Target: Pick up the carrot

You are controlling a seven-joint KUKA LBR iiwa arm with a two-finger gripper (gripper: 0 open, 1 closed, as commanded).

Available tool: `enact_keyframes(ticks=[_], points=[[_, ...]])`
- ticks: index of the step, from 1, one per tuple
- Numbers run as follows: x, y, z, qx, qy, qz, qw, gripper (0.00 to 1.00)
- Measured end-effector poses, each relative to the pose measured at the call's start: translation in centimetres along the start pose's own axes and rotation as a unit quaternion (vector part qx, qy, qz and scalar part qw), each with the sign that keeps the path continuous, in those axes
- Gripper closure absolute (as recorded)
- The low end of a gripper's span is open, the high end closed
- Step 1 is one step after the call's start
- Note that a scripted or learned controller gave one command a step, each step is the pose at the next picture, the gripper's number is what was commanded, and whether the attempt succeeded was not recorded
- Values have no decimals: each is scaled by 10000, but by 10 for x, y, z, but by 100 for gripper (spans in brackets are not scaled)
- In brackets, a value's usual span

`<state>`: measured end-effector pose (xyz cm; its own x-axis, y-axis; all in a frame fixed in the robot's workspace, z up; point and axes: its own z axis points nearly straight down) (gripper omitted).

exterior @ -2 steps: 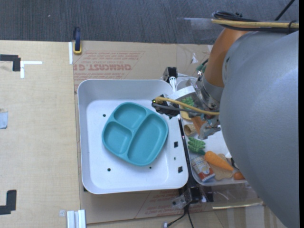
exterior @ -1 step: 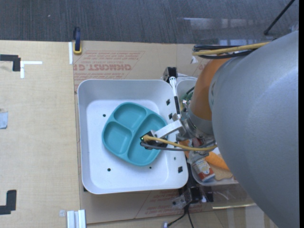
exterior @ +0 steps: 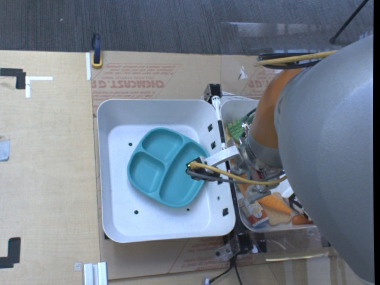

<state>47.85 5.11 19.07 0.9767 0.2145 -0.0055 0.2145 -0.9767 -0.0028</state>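
An orange wedge-shaped piece (exterior: pixel 276 204), which looks like the carrot, lies in the near part of the right bin (exterior: pixel 228 107) among other items. The big grey arm with its orange band (exterior: pixel 267 117) covers most of that bin. My gripper (exterior: pixel 254 186) hangs below the wrist over the right bin, just left of and slightly behind the orange piece. Arm and cables hide most of the gripper. A green leafy item (exterior: pixel 238 127) peeks out at the bin's far left.
A teal divided plate (exterior: pixel 166 168) lies in the left bin (exterior: pixel 113 177). A yellow and black cable (exterior: pixel 205 171) from the wrist reaches over the shared bin wall above the plate's right edge. Red and white items (exterior: pixel 260 219) sit by the right bin's near wall.
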Motion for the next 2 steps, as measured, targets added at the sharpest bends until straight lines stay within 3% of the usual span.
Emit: enact_keyframes(ticks=[1, 2], points=[[-6, 29, -52, -10, 17, 0, 10000, 100], [-6, 29, -52, -12, 13, -11, 10000, 0]])
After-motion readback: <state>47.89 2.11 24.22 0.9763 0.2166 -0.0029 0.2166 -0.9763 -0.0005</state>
